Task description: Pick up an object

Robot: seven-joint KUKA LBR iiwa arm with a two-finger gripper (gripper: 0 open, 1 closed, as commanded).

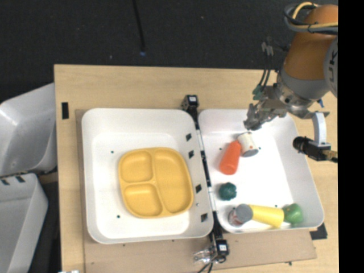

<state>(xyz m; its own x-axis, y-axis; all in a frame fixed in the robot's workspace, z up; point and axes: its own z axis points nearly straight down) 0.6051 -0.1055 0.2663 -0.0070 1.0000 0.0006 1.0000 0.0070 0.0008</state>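
The right bin (284, 169) holds an orange bottle (231, 157) with a white cap, lying tilted near the middle. In front of it sits a dark green round object (227, 191). Along the bin's front wall lie a yellow bottle (265, 214) with a grey cap and a green ball (293, 212). My gripper (254, 121) hangs over the back of the right bin, just above and behind the orange bottle's white cap. Nothing shows between its fingers.
The left bin (102, 209) holds a yellow divided plate (154, 182). Black clips (199, 152) line the ridge between the two bins. A black part of the arm (310, 147) sticks out over the right bin's right wall.
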